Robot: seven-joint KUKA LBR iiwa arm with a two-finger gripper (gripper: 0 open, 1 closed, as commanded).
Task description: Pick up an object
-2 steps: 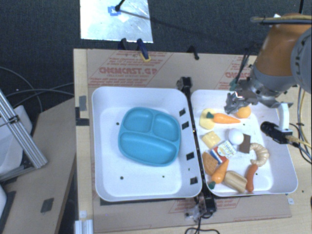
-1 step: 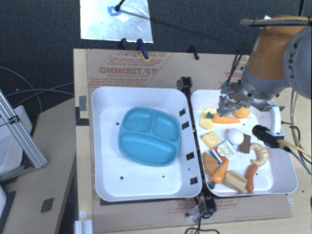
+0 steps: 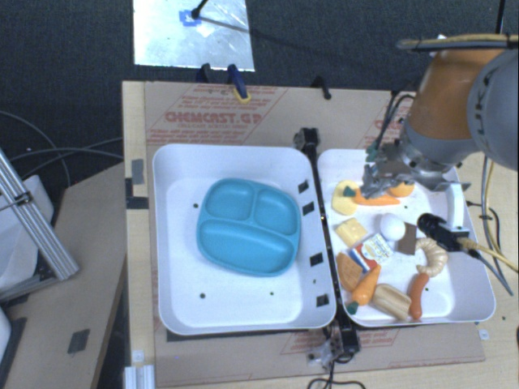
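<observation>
Right bin [image 3: 478, 298]: cluttered with toy food, any piece a candidate for the pick. Orange-and-yellow piece [image 3: 357, 194] at the bin's far end, directly under the jaws [image 3: 375, 186]; contact not resolvable from this slant. White egg [image 3: 392, 227] just nearer the camera than that piece, touching a brown block [image 3: 407, 238]. Yellow wedge [image 3: 351, 232] left of the egg, beside a small red, white and blue packet [image 3: 375, 248]. Carrot [image 3: 366, 284] lying tilted toward the bin's near left corner, next to a ridged tan biscuit [image 3: 349, 269]. Bread roll [image 3: 391, 300] at the near wall, with a red sausage [image 3: 418, 292] upright-ish just right of it and a pale shrimp [image 3: 435, 254] above that. Jaws lowered into the far half of this bin; whether apart or together: cannot tell, dark and blurred against the toys. Nothing visibly between them. Grey arm [image 3: 486, 112] with orange band [image 3: 442, 87] coming in from the right over the bin's far right corner. Black cylindrical part [image 3: 438, 232] jutting out over the right side of the bin. Left bin [image 3: 178, 298]: blue divided plate [image 3: 248, 225] near its middle, three compartments. Both bins side by side on a cardboard sheet [image 3: 211, 116] on the table [image 3: 89, 241]. Shiny foil square [image 3: 193, 21] on the dark floor beyond.
</observation>
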